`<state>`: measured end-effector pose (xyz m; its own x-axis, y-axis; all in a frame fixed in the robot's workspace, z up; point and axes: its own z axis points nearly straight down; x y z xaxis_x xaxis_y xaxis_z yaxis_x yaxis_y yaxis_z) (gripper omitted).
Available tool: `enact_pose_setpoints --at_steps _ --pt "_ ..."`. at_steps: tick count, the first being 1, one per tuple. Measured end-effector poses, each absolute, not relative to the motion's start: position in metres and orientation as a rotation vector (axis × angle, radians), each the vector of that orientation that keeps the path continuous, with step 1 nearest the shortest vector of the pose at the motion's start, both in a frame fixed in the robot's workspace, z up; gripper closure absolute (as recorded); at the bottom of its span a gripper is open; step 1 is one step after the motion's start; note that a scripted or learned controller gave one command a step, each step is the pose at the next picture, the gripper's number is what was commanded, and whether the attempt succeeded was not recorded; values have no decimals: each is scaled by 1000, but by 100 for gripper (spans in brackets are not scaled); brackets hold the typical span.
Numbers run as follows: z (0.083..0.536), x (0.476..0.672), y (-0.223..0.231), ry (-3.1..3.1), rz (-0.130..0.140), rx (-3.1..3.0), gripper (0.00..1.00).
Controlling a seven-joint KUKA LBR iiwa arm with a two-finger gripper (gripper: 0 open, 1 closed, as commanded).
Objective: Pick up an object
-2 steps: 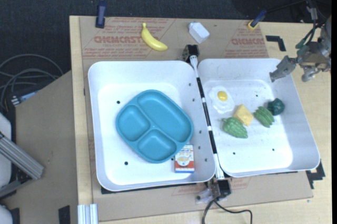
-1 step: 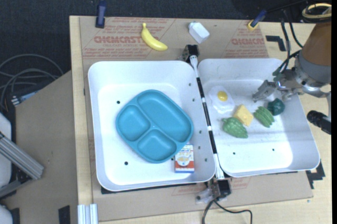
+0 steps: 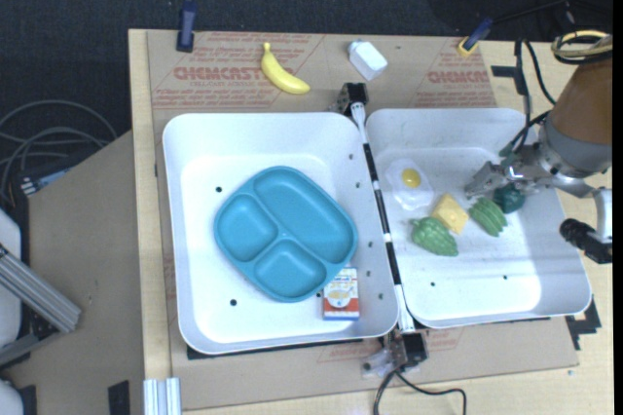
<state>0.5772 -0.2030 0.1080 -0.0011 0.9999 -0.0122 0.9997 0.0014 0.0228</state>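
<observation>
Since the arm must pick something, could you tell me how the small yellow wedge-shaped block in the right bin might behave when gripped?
The small yellow wedge-shaped block looks solid and stiff, so it probably would not flop. Its slanted faces may let it slip from the two-finger gripper. It lies close to the green leafy toy vegetable, so a push would likely nudge that too.

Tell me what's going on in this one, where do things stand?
The arm reaches in from the right, with its end effector low over the right bin, next to a cluster of toy food: a yellow piece and two green pieces. Nothing is visibly held between its fingers. A fried-egg toy lies nearby. The left bin holds a blue divided plate and a small carton. A banana sits outside on the bench.
</observation>
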Motion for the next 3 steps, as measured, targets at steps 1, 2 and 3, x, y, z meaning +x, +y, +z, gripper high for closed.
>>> enact_pose_setpoints --at_steps 1,2,3 --pt "122 580 -205 2196 16 2195 100" --pt "119 577 -205 2200 11 2200 0" --pt "84 588 -218 2231 10 2221 0"
